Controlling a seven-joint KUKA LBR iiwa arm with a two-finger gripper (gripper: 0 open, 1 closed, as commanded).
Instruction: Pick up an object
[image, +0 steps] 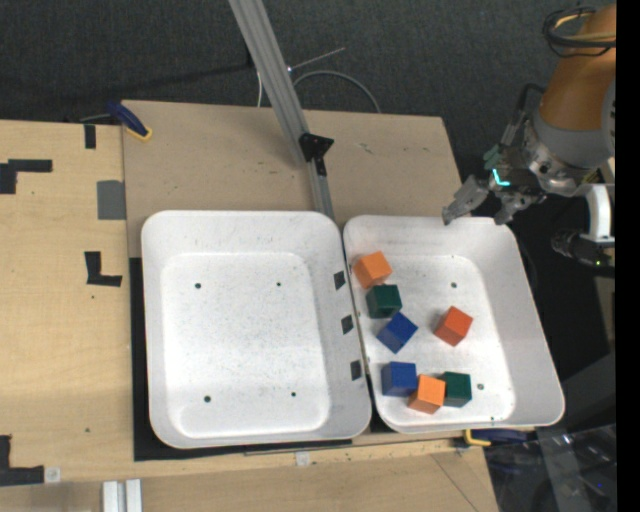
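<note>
Several small cubes lie in the right bin (520, 290): an orange one (374, 267) near its back left, a dark green one (384, 300) just below it, a blue one (398, 331), a red-orange one (453, 325), then a blue (399, 378), an orange (430, 393) and a dark green cube (457, 388) close together at the front. My gripper (483, 205) hangs over the bin's far rim, apart from every cube, fingers spread and nothing between them.
The left bin (160, 300) lies beside the right one. A slanted metal pole (285, 90) with a black clamp crosses behind the bins. Black tape marks dot the wooden bench at left.
</note>
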